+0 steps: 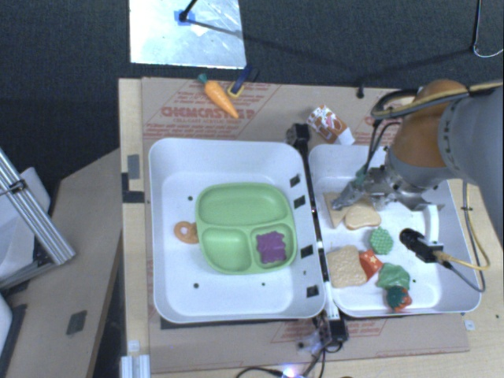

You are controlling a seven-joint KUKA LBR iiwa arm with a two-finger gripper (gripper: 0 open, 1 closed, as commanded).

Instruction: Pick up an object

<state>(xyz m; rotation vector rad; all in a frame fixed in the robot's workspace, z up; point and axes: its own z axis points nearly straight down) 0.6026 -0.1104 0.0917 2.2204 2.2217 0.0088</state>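
2 white bins (169, 172), left — green tray (236, 207) with purple piece (272, 246), right — toy foods, pincer (340, 203) grip unclear

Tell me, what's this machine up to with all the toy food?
A grey and orange robot arm reaches from the right into the right bin, trying to pick something up. Its gripper sits low, just above a tan bread-shaped toy; nothing is visibly held. More toy food lies nearby. In the left bin, a green divided tray holds a purple piece. A toy carrot lies outside the bins.
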